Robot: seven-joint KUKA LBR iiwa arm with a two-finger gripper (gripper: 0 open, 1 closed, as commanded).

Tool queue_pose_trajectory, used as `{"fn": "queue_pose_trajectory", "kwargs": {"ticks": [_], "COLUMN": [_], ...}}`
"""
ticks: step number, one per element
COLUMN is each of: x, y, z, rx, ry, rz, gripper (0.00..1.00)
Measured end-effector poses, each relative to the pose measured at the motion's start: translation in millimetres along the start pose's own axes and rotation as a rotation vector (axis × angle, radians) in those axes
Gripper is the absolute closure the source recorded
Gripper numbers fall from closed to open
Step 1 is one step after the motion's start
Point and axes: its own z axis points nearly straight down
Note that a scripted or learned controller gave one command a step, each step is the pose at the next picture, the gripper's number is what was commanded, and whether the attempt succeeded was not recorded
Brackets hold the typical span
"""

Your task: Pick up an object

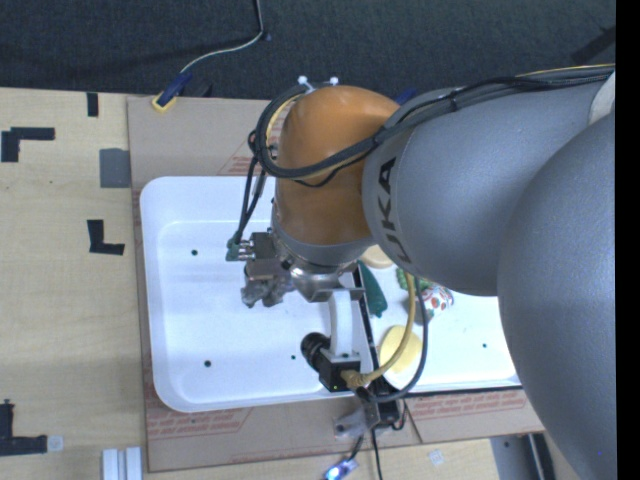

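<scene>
hand [264,284]: hanging low over the white bin [185,298], centre of frame; cannot tell whether wide or narrow.
objects: a slim green piece [373,290] and a red-speckled pale lump [437,297] are lying just right of centre, partly under the arm [470,188].
step: the hand should be shifting right and centring over one piece before descending.
surfaces: the bin is looking smooth, glossy, round-cornered.

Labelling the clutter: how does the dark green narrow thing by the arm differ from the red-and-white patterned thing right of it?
The dark green narrow thing is plain and elongated; the red-and-white patterned thing is speckled and rounder. The green one lies nearer the hand, the patterned one further to the view's right. The grey arm partly hides both.
</scene>
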Motion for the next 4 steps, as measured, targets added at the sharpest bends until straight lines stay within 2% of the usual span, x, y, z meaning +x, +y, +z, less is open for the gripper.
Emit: {"fn": "queue_pose_trajectory", "kwargs": {"ticks": [1,2,3,4], "x": [-45.0,17.8,11.5,47.5], "y": [3.6,56.2,56.4,81.4], "z": [65.2,-29.6,-143.6,-37.9], "rx": [-0.007,-0.027,-0.028,-0.008], "ry": [0.001,0.010,0.010,0.001], "rz": [0.006,-0.006,-0.002,-0.003], "gripper": [1.00,1.00,1.00,1.00]}}
